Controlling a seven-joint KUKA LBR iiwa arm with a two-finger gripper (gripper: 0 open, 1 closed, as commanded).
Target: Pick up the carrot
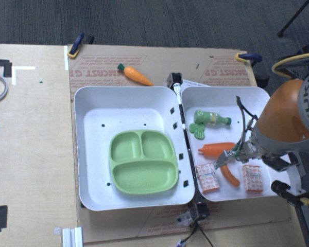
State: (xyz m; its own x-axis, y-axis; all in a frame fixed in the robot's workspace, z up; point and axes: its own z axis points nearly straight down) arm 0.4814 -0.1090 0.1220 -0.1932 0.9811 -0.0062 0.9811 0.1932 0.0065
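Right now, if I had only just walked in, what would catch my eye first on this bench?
Probably the big grey and orange arm reaching in from the right, its end effector low over an orange carrot in the right bin. Next, the green divided plate lying in the left bin. Then a second carrot lying outside the bins on the cardboard behind them.

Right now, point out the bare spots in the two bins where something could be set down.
Left bin: bare floor along its far wall and left wall, around the green plate. Right bin: a bare strip behind the green bottle. Its near half is crowded: carrot, sausage, two cartons and the end effector.
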